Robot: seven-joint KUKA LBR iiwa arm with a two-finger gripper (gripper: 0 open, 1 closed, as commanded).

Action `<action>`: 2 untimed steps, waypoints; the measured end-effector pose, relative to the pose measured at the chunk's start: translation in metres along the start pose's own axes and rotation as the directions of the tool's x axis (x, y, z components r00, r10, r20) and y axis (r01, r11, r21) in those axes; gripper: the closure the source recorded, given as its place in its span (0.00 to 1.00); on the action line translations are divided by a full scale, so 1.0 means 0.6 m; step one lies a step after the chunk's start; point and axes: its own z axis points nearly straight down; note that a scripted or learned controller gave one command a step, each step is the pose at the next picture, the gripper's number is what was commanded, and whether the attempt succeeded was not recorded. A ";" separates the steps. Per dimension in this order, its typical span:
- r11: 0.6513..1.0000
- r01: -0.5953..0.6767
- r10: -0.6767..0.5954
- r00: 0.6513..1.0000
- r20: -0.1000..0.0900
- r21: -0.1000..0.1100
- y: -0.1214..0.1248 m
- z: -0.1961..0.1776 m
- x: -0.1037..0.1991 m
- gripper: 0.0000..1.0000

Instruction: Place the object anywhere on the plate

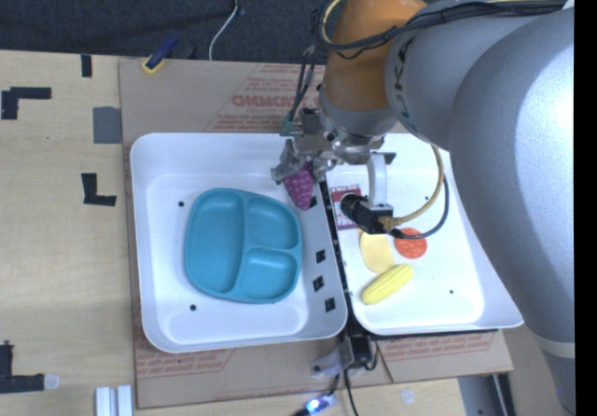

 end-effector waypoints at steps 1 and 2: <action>1.000 0.001 -0.001 1.000 -0.001 -0.003 -0.012 -0.026 0.072 1.00; 1.000 -0.001 0.001 1.000 0.001 -0.001 -0.018 -0.016 0.119 1.00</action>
